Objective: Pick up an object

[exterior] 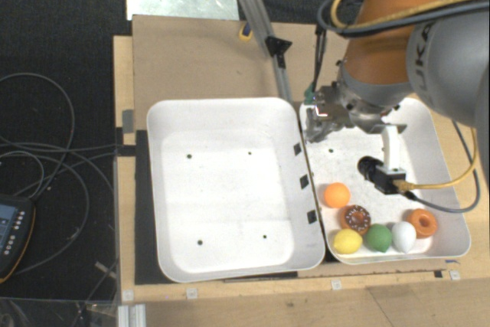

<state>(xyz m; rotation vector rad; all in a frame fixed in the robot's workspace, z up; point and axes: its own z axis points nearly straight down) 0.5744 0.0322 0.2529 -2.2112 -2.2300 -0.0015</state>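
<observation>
I see the arm (413,34) over the right bin (448,165); its fingers (314,122) hang at the bin's far left corner; I cannot tell if they are open; 6 toys sit near the front: orange ball (336,195), donut (357,218), lemon (347,241).

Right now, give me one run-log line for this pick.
gripper above right bin top-left corner | holding nothing seen | orange ball, donut, lemon untouched
</observation>
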